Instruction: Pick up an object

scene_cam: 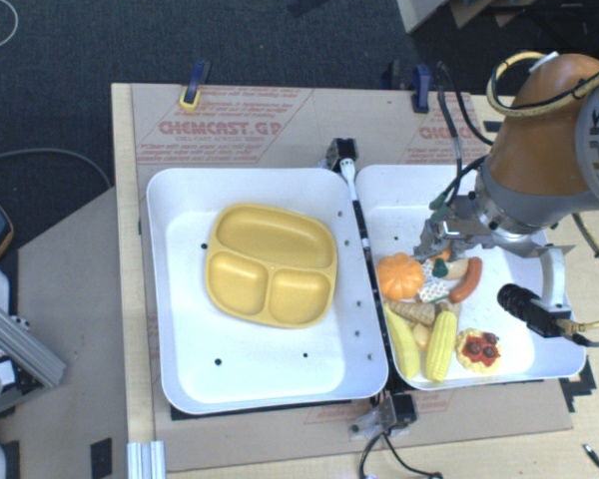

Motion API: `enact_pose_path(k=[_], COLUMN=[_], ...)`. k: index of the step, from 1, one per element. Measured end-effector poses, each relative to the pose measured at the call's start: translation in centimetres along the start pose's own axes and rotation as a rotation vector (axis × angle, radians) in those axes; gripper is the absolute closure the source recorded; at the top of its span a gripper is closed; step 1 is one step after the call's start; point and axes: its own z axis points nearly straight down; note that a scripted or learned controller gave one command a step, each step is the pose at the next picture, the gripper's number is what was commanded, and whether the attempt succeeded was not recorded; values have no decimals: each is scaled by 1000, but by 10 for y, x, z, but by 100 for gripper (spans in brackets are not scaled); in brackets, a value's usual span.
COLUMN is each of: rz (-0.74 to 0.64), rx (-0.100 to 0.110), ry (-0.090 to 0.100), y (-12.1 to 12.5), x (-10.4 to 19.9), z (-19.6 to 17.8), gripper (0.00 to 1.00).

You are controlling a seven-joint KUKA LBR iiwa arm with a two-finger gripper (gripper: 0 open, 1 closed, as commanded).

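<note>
My gripper [437, 250] hangs low over the right bin [399, 193], just above and right of an orange pumpkin [399, 276]. Around it lie toy foods: a reddish sausage [465, 280], a white speckled piece [435, 289], a tan cone-shaped piece [413, 312], a corn cob [441, 343], a yellow banana-like piece [403, 342] and a small pizza slice with red topping [478, 349]. A small teal-and-orange bit [441, 266] sits right under the fingertips. The view does not show anything clearly between the fingers.
The left bin [170, 267] holds a yellow three-compartment plate [271, 264]. The divider between the two bins [364, 257] runs just left of the pumpkin. Cardboard surrounds both bins.
</note>
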Motion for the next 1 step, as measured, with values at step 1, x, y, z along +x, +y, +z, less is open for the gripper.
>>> enact_pose_path(k=[1], rz=[-1], rx=[-1], ry=[0], y=[0], x=[-4], z=[-11], gripper=[100])
